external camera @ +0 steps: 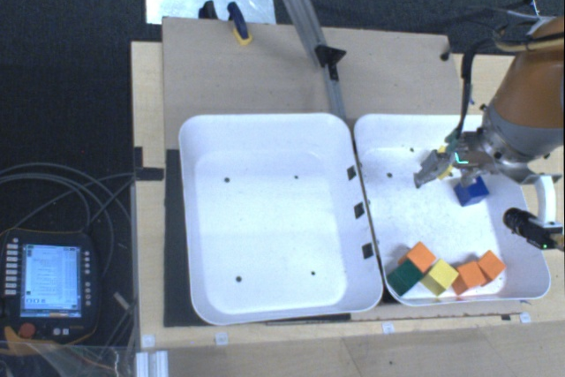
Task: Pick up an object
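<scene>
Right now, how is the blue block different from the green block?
The small blue block lies alone near the bin's middle, beside the gripper; the dark green block sits at the near edge, touching a yellow block. Blue looks tilted; green sits squarer. Both are small blocks in the right white bin.

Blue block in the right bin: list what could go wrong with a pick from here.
1. The gripper hangs to the left of the blue block, not over it, so a straight descent would likely miss.
2. The block lies partly under the wrist, so its edges are hard to judge.
3. The orange, yellow and green blocks sit packed against the right bin wall, leaving little room for jaws there.
</scene>
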Available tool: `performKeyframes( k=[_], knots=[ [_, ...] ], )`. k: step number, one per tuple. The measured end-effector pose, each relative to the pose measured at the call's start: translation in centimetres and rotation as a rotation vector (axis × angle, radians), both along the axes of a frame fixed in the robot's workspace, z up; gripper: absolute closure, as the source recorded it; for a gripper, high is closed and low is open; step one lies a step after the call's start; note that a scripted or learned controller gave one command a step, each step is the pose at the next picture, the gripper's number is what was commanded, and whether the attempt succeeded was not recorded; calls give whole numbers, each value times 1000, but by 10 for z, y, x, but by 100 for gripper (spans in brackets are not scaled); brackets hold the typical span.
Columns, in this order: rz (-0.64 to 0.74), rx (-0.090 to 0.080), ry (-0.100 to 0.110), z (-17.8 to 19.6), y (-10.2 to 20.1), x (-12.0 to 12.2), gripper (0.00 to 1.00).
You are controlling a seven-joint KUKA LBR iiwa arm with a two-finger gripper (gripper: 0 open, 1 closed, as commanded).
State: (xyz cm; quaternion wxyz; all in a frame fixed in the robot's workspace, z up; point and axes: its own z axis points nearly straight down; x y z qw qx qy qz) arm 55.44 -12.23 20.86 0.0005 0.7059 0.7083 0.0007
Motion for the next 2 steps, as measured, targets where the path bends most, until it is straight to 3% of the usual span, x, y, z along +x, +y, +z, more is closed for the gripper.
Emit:
performKeyframes(
  k=[2],
  knots=[
    [-1,0,5,-105,-8,0,0]
  ],
)
